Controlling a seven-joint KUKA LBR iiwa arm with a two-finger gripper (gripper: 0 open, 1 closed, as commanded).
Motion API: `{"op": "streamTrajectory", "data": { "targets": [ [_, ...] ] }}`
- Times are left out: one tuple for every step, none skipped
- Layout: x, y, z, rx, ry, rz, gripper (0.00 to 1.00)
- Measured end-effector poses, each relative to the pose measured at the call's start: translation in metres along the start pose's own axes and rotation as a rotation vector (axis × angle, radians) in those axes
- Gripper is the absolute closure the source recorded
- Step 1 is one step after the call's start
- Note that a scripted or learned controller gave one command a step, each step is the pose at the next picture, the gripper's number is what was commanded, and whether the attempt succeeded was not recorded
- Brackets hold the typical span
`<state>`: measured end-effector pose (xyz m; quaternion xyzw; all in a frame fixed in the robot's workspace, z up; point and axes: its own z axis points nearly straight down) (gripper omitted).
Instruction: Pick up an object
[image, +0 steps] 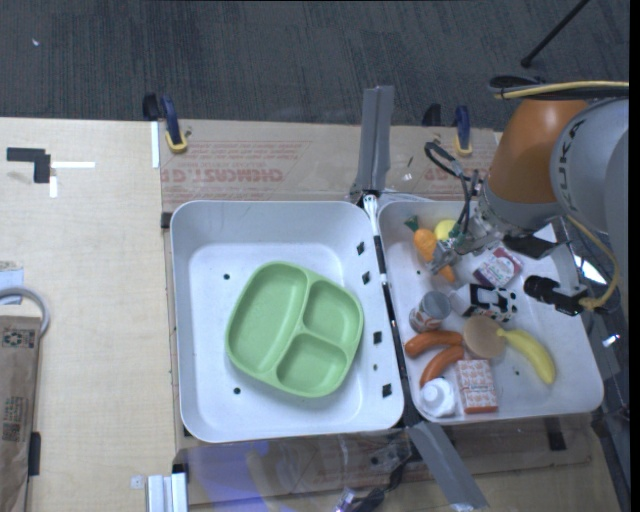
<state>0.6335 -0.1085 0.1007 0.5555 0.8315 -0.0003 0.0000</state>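
We see the gripper (462, 238) low in the right bin (590, 385), at the orange item (428, 243) by the far-left corner; we cannot tell its state. The banana (531, 355) lies near the front, long axis running diagonally, one end toward the near-right corner.

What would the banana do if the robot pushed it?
The banana is curved and lies flat, so it would probably spin or slide, not roll. Its skin looks smooth, so fingers might slip. It lies close to a round tan thing, so a push could bump that too.
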Motion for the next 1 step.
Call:
{"op": "streamTrajectory", "data": {
  "targets": [
    [0.0326,0.0209,-0.1219,-0.002,-0.001,-0.099,1.0]
  ]
}}
